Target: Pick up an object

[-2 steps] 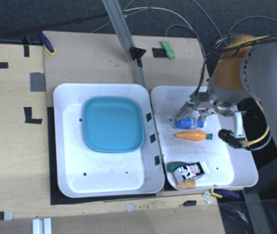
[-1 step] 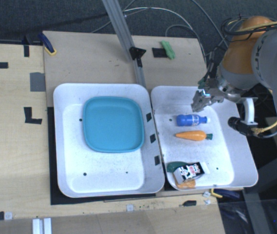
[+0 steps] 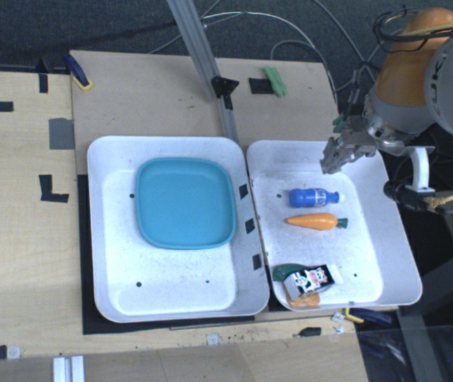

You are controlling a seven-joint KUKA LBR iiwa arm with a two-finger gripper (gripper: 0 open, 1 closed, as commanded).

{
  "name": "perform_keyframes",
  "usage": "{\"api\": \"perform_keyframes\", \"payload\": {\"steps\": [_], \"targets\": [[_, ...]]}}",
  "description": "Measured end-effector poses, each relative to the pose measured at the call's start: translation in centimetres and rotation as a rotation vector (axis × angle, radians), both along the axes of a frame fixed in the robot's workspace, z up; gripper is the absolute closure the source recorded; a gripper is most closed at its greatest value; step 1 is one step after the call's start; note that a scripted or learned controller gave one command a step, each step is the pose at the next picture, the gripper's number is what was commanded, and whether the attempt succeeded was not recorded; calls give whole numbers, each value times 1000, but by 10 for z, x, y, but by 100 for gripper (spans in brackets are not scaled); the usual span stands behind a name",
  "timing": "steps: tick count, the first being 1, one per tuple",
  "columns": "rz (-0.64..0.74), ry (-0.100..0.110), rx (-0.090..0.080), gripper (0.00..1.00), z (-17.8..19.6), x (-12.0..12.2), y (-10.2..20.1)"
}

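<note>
In the right bin (image 3: 385,245) a small blue bottle (image 3: 312,198) lies on its side, with an orange carrot (image 3: 316,222) just in front of it. A dark packet with a white label (image 3: 307,280) rests at the bin's near left corner. My gripper (image 3: 333,162) hangs over the far part of the right bin, up and to the right of the blue bottle, apart from it. Nothing shows between its fingers.
A square blue plate (image 3: 185,202) lies in the left bin (image 3: 115,253). A grey metal bar (image 3: 202,50) slants down to the bins' far edge. Cables loop across the dark floor behind. A green clip (image 3: 275,81) lies on the bench at the back.
</note>
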State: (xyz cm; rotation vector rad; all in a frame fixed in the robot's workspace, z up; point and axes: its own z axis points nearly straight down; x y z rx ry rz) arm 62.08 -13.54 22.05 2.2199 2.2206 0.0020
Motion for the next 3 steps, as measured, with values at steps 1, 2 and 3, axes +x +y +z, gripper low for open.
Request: {"api": "perform_keyframes", "payload": {"steps": [1, 2, 3], "targets": [[4, 2, 1, 100, 9, 7, 46], [4, 3, 1, 100, -2, 16, 99], [5, 2, 2, 100, 8, 26, 158]]}}
